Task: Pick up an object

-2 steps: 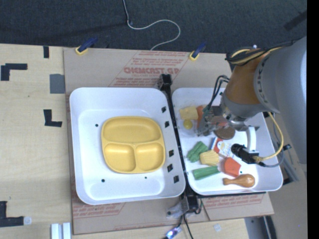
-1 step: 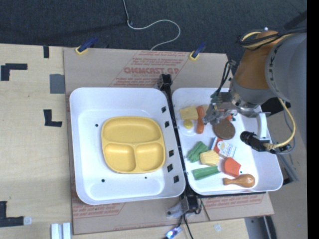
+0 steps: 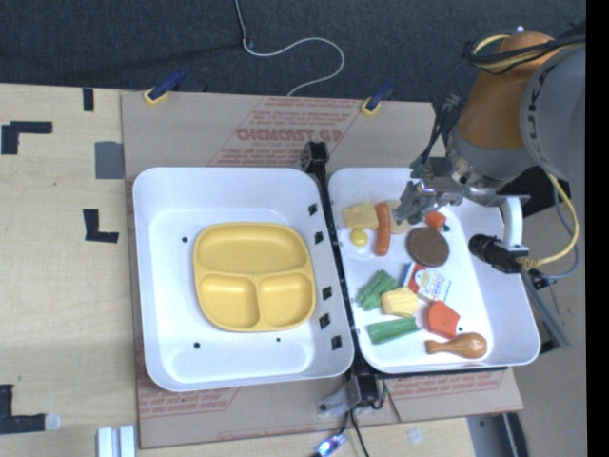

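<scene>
Camera view. Two white bins sat side by side on a cardboard sheet (image 3: 285, 127). The left bin (image 3: 157, 284) held a yellow divided tray (image 3: 254, 276) at its centre, with bare white floor on all sides of it out to the walls.

The right bin (image 3: 509, 327) was crowded. Along its left half lay a yellow block (image 3: 359, 216), a fried egg (image 3: 359, 238) just below it, and an orange-red sausage (image 3: 383, 229) beside both. A brown round patty (image 3: 428, 247) lay mid-bin. Below it were a small printed packet (image 3: 430, 285), green pieces (image 3: 376, 288), a yellow chunk (image 3: 400, 302), a green bean-like piece (image 3: 391, 329), an orange-red wedge (image 3: 442, 319) and a drumstick (image 3: 458, 347) close to the lower wall. Open floor remained only along the right side of this bin, next to the black fitting (image 3: 495, 252) of the arm.

The arm entered from the upper right of the frame. The gripper (image 3: 416, 201) hung over the upper middle of the right bin, near the sausage and above the patty. A small red item (image 3: 436, 221) showed just beside it; contact could not be judged.

Hard to make out: the gripper's opening could not be told, since wrist hardware masked it. The arm was cut off by the frame's right edge.
</scene>
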`<state>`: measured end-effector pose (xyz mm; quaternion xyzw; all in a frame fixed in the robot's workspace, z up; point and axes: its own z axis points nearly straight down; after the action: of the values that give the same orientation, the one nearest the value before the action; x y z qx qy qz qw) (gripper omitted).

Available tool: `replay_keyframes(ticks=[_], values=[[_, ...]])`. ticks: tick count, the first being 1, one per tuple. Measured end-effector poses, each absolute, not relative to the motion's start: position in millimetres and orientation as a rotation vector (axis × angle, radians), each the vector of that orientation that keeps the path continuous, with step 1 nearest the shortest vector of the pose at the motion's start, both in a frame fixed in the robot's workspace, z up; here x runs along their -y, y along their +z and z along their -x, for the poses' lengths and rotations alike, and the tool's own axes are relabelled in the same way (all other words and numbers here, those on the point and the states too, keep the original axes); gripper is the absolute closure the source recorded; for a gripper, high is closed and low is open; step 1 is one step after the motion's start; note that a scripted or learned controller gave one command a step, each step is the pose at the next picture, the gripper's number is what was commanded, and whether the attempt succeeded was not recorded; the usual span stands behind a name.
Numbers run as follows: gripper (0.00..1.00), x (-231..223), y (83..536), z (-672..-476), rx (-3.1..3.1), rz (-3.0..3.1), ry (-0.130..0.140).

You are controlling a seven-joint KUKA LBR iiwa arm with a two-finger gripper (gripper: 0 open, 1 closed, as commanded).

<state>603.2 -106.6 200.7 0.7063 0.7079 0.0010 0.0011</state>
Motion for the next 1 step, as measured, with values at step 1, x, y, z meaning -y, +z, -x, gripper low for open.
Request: replay_keyframes(ticks=[1], values=[[1.0,105.9,225.5,-603.8,-2.223,-2.219,0.001]])
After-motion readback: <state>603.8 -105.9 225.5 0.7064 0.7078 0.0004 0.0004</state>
